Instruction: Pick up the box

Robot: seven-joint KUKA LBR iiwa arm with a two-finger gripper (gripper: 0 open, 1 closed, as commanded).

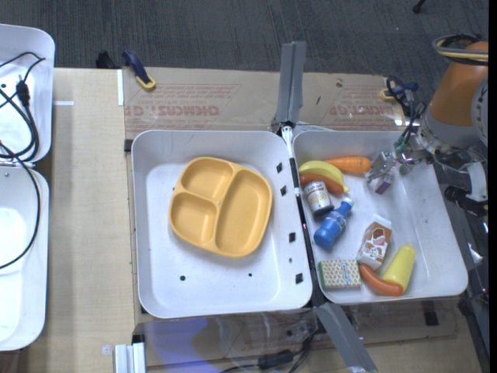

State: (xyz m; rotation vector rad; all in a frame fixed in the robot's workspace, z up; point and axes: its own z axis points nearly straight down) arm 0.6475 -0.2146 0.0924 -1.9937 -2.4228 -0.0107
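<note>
Setting: a robotics laboratory or test cell, not a domestic or retail space. Evidence follows. A workbench (85, 208) with a pale wood-grain top carries a flattened cardboard sheet (210, 99) held by a blue and yellow clamp (137, 68). Two shallow white bins (147, 231) sit side by side, separated by a grey metal divider rail (292, 76). The grey arm with orange band (458, 92) enters from the right. Loose black cables (23, 115) run across white trays (19, 301) at the left. The floor is dark grey carpet (217, 14). Bin contents are toy food and small sample items, typical of manipulation trials.
</note>
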